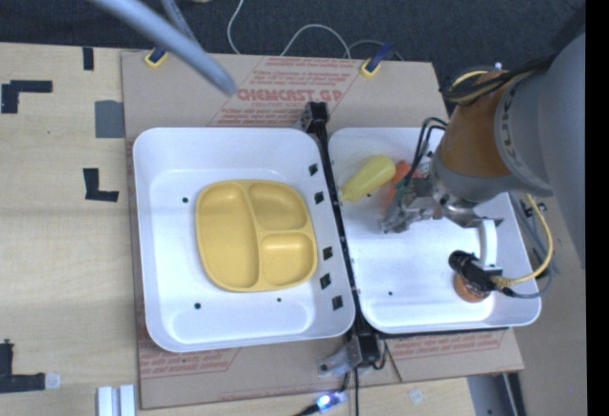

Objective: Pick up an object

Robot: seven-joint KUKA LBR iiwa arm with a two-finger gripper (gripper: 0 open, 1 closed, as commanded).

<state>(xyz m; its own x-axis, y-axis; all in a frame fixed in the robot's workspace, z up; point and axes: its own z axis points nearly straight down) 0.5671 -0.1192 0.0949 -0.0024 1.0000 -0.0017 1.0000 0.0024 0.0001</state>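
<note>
The gripper (398, 214) is low in the right bin (428, 305), just beside the yellow object (367, 176); whether it grips anything I cannot tell. Nothing looks lifted yet.

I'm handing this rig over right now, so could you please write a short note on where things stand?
End effector: low in the right bin, beside the yellow object; whether it is open or shut cannot be made out.
Left bin: holds the yellow divided plate.
Done: nothing visibly picked up.
Left: grasp an object, probably the yellow one, and lift it.
</note>
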